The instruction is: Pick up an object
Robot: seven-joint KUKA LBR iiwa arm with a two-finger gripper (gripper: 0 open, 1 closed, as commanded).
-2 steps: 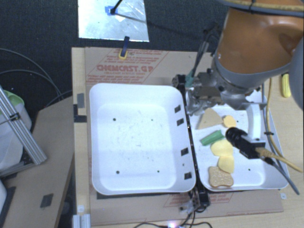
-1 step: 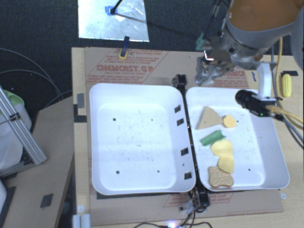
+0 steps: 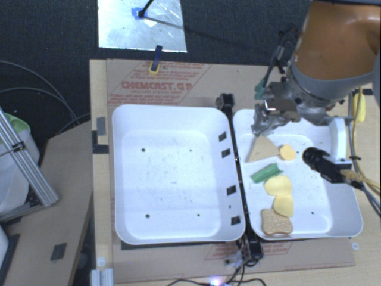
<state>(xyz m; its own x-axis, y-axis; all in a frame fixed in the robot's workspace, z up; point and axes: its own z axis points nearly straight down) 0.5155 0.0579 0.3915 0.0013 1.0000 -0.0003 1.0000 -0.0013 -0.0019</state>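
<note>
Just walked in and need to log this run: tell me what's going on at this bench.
A grey and orange robot arm reaches in from the right, its gripper low over the right bin, just above a tan wedge. Beside the wedge lie a small yellow piece, a green stick, two yellow chips and a tan biscuit. Nothing looks lifted yet.

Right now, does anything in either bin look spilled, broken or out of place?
Nothing stands out. The toy food pieces lie loose in the right bin: a tan wedge, a green piece, yellow pieces and a biscuit-like piece. None looks damaged. The claw hangs at the wedge's tip.
</note>
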